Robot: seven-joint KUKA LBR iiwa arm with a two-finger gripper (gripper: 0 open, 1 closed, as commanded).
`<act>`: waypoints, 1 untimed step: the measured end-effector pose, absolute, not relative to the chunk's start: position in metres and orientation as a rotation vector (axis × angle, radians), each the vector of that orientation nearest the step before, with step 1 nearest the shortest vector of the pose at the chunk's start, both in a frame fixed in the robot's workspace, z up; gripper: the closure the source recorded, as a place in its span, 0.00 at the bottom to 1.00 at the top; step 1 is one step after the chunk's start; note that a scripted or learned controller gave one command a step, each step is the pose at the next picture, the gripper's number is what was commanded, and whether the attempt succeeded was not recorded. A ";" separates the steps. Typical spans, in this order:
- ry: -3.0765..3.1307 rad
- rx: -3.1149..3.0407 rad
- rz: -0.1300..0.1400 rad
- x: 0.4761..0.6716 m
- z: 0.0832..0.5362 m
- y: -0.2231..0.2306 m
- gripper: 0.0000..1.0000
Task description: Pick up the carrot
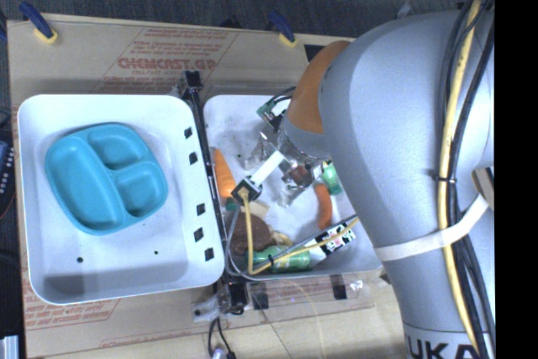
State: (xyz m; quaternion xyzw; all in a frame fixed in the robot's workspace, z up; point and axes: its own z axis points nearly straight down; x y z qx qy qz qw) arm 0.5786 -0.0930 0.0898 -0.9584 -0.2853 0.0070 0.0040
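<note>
Carrot (pixel 223 172): an orange stick lying in the right bin (pixel 220 110), hard against that bin's left wall, long axis running roughly 12 to 6 o'clock with a slight lean. A second orange piece (pixel 323 203) lies near the bin's 3 o'clock side (which of the two the program is after I cannot say; the left one is the clearer carrot shape).

Gripper (pixel 283 174): over the middle of the right bin, at about 3 o'clock from the carrot and apart from it. Nothing orange shows between its parts.

Fingers: I cannot tell whether they are apart or together; the metal parts and a white bar crowd the spot.

Arm pose: the grey arm (pixel 403 172) reaches in from 3 o'clock, its bulk covering the bin's right half. The orange band (pixel 313 92) sits at about 1 o'clock from the gripper, so the wrist looks pitched down and toward 7 o'clock.

Doing this step well: in my judgement the carrot still has to be reached. The gripper should travel toward 9 o'clock, then turn so the fingers close across the carrot's narrow width, not along its length. The bin wall beside it leaves little room for the outer finger (a likely cause of a miss).

Clutter: a brown lump (pixel 245 233) and a green item (pixel 290 261) lie at 5 to 6 o'clock from the carrot.

Left bin (pixel 50 277): holds a blue divided tray (pixel 105 176).
</note>
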 end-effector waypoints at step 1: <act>-0.906 -2.993 0.021 0.580 0.101 -0.091 1.00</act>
